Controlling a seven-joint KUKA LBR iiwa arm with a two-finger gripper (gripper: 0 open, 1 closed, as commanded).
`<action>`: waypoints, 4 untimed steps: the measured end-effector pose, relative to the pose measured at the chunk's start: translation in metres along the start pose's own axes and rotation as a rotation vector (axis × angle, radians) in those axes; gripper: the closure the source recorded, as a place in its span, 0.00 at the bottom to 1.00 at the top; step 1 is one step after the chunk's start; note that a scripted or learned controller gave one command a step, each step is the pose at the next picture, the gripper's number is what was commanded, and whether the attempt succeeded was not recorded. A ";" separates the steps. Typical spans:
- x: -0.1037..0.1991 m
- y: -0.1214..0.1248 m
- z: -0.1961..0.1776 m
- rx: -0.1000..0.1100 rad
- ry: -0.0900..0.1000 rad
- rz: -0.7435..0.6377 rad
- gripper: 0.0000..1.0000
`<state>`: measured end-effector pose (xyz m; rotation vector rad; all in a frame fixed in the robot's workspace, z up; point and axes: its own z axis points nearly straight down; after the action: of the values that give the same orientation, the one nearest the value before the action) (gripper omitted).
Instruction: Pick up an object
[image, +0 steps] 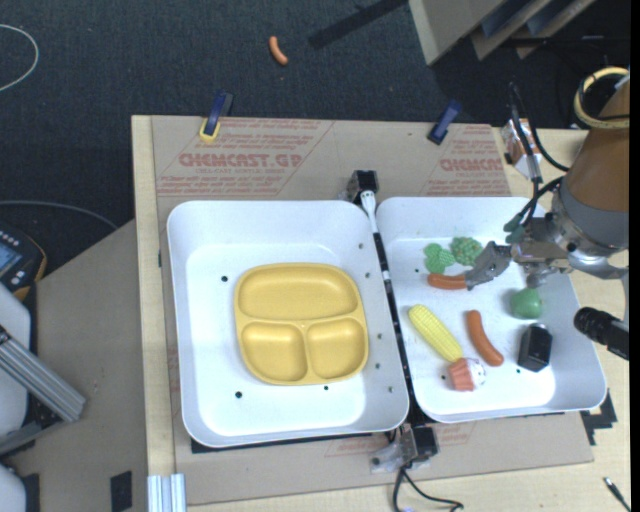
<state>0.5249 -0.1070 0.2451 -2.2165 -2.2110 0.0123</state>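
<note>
- We see the pincer (492, 268) low over the right bin (560, 395), carried by the grey arm (590, 215) that enters from the right; a slanted approach like this suits a reach toward toys lying flat on the bin floor.
- We read its two dark fingers as parted, with nothing held between them; the tips point down and to the left.
- Just beyond the tips, on the side away from the arm, lies the slim orange sausage (447, 282), and above it the green broccoli pieces (452, 253); we judge these the likeliest targets, since they sit nearest the open tips, the sausage seemingly almost touching them.
- Behind the tips, under the wrist, rests a green round toy (526, 301), near the pincer but out of line with its opening.
- Below the pincer, toward the near rim, lie the corn cob (436, 332), a second orange sausage (484, 338), a red and white toy (463, 375) and a black block (535, 347), all apart from the fingers.
- Well to the left of the pincer, the left bin (200, 240) holds a yellow divided plate (300, 323), lying flat at its centre.
- We judge the pick as not yet made: no toy is lifted, and every one rests on the bin floor.
</note>
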 end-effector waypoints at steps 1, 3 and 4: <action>0.000 0.002 -0.006 -0.013 -0.002 -0.003 0.00; -0.003 0.005 0.091 -0.006 0.000 -0.002 0.00; -0.001 0.013 0.135 -0.011 0.001 -0.002 0.00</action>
<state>0.5362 -0.1076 0.1102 -2.2197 -2.2181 -0.0003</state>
